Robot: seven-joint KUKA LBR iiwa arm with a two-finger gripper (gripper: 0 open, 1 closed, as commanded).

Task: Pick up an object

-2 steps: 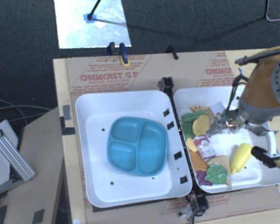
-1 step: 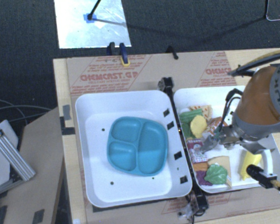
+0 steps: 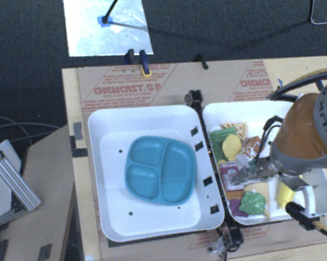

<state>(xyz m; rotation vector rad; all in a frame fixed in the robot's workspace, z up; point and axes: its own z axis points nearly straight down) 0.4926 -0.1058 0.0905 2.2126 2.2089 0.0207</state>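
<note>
Overhead slanted view of both bins (image 3: 150, 114)

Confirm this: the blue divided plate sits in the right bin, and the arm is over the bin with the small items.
Not quite. The camera view shows the blue divided plate in the left bin, not the right one. The rest holds: the arm is over the right bin with the small items.
</note>
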